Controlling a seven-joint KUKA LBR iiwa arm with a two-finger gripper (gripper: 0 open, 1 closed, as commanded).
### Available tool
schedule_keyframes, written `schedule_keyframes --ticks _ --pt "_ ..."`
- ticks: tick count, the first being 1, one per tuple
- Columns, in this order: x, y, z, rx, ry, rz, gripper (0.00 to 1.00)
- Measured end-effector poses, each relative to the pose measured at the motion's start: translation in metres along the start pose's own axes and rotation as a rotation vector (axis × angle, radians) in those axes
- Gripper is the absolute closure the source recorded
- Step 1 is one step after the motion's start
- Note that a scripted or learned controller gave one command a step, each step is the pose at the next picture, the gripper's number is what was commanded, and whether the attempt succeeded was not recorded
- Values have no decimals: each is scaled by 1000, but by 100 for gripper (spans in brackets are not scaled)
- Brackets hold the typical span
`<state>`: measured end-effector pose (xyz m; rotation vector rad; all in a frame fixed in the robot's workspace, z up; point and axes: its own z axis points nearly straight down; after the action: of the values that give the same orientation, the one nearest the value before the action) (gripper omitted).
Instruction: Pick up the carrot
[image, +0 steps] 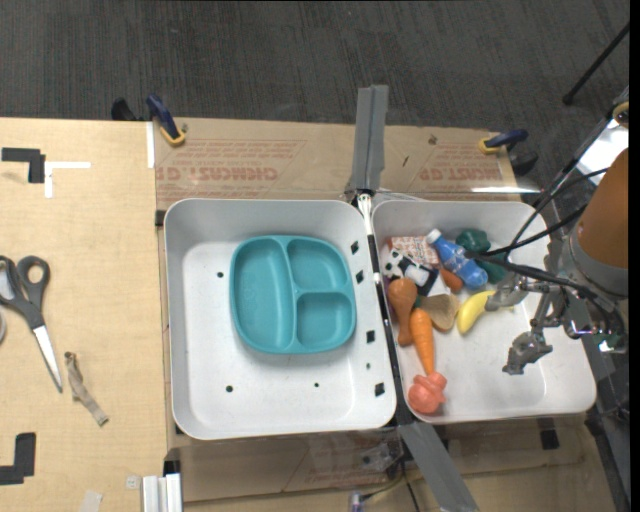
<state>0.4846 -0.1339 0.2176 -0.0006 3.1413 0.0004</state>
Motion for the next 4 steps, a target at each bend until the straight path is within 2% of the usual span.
schedule_keyframes --ticks 1,3,4 --pt "-11 89 27 0 0 31 0" --pt "-31 120 25 1 -3 -105 0" --pt "-26 111 26 1 -1 -109 0"
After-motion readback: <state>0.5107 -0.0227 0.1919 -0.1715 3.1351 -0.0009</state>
